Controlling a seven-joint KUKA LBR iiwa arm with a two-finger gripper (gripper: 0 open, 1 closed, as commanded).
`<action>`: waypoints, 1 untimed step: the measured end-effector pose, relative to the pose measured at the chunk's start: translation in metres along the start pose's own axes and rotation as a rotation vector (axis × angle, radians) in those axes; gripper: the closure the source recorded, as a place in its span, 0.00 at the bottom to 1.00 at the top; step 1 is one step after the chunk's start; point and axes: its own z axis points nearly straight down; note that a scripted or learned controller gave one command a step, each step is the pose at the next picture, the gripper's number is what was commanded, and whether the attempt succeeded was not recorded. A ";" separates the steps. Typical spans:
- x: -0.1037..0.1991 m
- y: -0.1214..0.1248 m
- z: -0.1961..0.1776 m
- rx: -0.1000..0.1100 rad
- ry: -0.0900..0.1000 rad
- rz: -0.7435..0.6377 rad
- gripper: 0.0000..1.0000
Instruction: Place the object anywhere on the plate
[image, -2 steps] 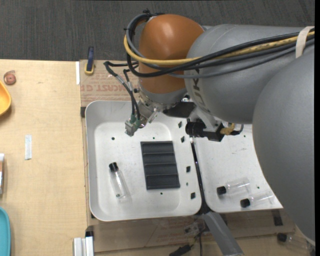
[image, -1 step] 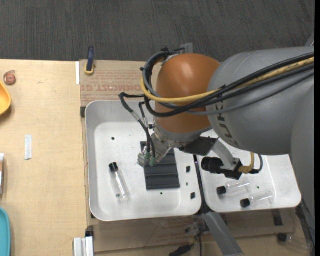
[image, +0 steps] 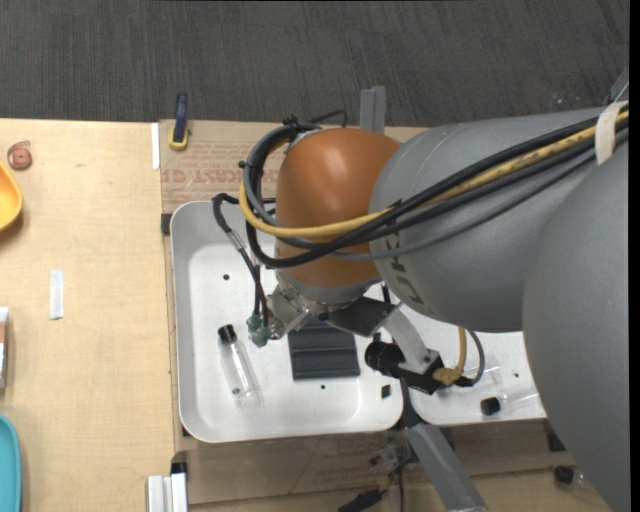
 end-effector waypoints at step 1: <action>-0.051 0.060 -0.034 -0.004 -0.002 -0.067 1.00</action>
